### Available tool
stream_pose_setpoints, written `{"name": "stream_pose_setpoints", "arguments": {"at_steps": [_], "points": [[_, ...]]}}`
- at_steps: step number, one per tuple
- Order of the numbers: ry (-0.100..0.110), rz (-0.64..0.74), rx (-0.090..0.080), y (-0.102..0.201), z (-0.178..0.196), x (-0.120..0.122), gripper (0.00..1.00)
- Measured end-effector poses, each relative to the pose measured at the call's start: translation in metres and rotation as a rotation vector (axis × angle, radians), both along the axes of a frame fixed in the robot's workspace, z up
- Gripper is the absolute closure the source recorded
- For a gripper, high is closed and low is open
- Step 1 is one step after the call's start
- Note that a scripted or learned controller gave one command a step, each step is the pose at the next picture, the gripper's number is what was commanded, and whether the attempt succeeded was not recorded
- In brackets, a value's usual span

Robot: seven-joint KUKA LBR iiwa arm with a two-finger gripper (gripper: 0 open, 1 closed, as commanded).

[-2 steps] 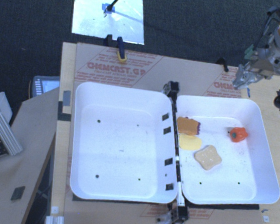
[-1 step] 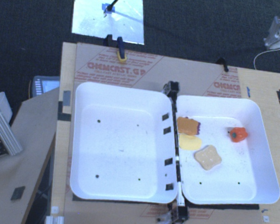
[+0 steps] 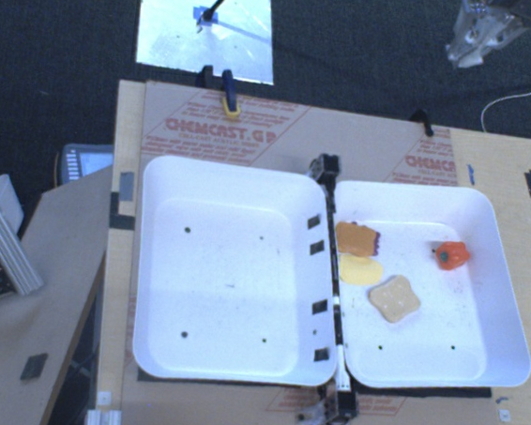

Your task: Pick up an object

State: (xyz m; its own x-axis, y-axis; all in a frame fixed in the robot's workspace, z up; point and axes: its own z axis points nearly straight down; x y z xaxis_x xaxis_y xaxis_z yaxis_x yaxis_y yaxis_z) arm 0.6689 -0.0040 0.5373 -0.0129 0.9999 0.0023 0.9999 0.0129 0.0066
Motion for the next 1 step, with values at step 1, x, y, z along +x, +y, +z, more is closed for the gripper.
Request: {"name": "stream_pose_setpoints", "arguments": {"at_steps": [1], "points": [[0.004,0.000,0.001,0.0798,-0.0021,-0.0038,1.00]]}}
